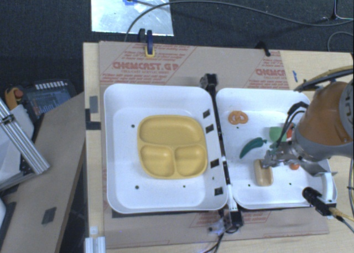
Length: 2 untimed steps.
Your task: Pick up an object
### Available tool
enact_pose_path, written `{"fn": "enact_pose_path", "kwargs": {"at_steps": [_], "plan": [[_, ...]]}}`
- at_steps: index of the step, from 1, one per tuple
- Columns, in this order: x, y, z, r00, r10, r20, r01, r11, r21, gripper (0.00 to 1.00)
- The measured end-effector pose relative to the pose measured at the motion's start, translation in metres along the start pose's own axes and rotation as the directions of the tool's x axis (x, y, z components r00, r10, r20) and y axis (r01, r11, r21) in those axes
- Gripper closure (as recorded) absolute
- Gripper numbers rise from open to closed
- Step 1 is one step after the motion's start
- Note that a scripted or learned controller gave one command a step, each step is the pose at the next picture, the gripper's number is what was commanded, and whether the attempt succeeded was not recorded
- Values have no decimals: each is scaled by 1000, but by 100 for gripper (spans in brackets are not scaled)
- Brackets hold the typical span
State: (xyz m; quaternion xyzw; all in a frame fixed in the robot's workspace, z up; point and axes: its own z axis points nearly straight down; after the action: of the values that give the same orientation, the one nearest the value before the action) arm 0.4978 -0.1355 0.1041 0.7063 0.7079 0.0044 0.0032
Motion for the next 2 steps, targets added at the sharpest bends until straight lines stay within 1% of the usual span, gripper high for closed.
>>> {"fn": "enact_pose_path", "kwargs": {"at_steps": [1, 2], "plan": [[5, 6, -45, 1000, -3, 3, 3, 1000, 6, 100], [5, -1, -96, 1000, -2, 3, 2, 1000, 4, 100]]}}
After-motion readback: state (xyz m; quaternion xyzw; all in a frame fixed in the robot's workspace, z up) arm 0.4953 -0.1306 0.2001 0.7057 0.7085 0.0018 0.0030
